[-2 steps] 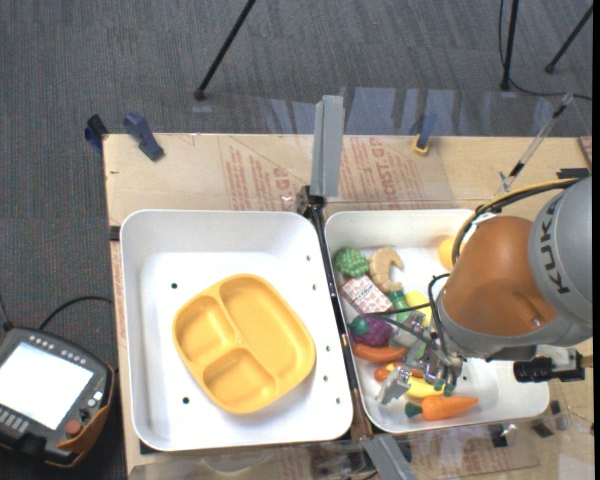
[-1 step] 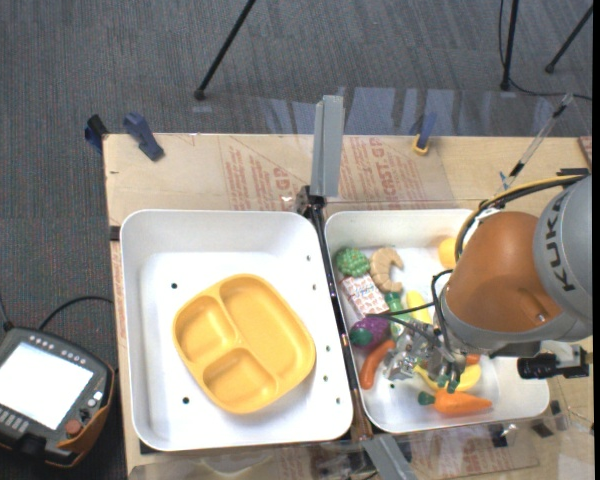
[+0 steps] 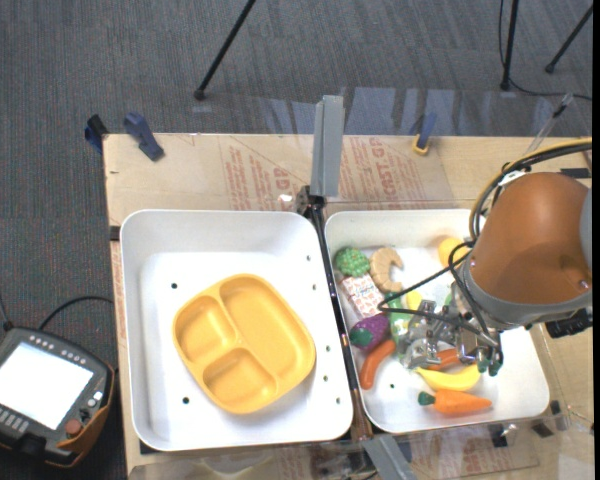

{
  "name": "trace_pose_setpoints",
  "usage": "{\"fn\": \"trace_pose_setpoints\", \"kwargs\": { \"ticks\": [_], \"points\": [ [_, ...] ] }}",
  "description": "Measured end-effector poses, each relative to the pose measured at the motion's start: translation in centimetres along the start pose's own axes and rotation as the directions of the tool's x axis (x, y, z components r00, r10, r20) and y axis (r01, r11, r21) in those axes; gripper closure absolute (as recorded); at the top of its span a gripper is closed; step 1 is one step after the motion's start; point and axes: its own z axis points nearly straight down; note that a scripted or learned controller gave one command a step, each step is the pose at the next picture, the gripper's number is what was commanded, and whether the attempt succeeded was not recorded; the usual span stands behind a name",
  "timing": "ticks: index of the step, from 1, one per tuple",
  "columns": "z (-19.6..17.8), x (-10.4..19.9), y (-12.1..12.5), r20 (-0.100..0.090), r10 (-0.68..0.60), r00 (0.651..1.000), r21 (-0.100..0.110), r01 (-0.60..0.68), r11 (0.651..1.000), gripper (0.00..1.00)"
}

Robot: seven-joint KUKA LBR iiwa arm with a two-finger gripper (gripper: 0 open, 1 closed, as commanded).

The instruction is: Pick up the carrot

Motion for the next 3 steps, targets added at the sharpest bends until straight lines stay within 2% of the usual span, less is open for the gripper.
{"fn": "trace_pose_setpoints", "kwargs": {
  "ticks": [1,2,3],
  "points": [
    [-3.0,1.7,7.7,-0.001,-0.07,0.998,-0.002,0.07,0.998,1.0],
    [-6.8,-1.9,5.6,-0.001,-0.397,0.918,-0.001,0.397,0.918,1.0],
    [-13.7,-3.7,-2.6,0.004,-0.364,0.932,0.003,0.364,0.932,1.0]
  ]
}}
